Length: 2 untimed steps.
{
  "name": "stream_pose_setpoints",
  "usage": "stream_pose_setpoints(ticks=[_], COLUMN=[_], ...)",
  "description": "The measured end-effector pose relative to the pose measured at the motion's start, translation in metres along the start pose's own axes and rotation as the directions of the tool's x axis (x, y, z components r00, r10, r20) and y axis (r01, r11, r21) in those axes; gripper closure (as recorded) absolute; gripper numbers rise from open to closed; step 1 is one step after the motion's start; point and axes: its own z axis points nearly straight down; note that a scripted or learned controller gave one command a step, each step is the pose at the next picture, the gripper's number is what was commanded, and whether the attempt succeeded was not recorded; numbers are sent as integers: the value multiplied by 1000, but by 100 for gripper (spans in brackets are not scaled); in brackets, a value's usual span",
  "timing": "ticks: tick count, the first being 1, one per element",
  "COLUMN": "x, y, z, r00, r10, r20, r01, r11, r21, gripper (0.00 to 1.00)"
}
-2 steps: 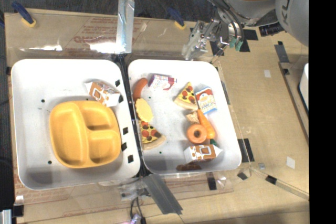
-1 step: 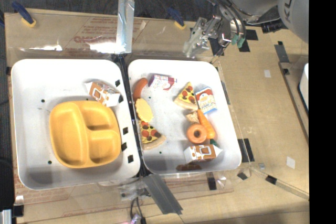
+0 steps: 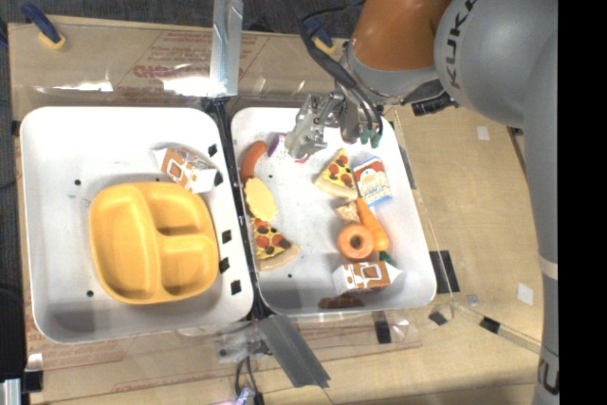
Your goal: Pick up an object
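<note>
The big grey arm [image 3: 493,43] with its glossy orange band comes in over the far right corner of the right bin [image 3: 408,285], a shallow white tray with rounded corners and a smooth, faintly shiny floor. Beside it sits the left bin [image 3: 47,204] of the same make, and nearly filling that one is a yellow divided plate [image 3: 154,240], moulded plastic with soft rounded compartments; a small printed carton [image 3: 187,168] lies tilted against the plate's far edge. The metal pincer [image 3: 308,136] hangs over the far end of the right bin, near a reddish sausage [image 3: 252,157]; its fingers are a tangle of bright metal from here, and I cannot tell how far apart they stand or whether they touch anything. Nothing shows between them. The toy foods to be picked lie scattered across the right bin: a pizza slice [image 3: 335,174] near the middle, a small red and white box [image 3: 372,182] just right of it, a yellow wedge [image 3: 259,199] by the left wall, another pizza slice [image 3: 269,244] nearer the front, an orange carrot [image 3: 373,225] beside a ringed doughnut [image 3: 357,243], and a second little carton [image 3: 366,275] near the front edge.
</note>
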Motion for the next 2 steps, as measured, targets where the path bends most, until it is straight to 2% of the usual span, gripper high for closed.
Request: stream_pose_setpoints(ticks=[1, 2], x=[-6, -20], y=[15, -38], z=[-66, -104], r00=[995, 999], r10=[96, -35], r20=[14, 11], r01=[-96, 35], r11=[995, 999], r21=[0, 2], gripper=[100, 100])
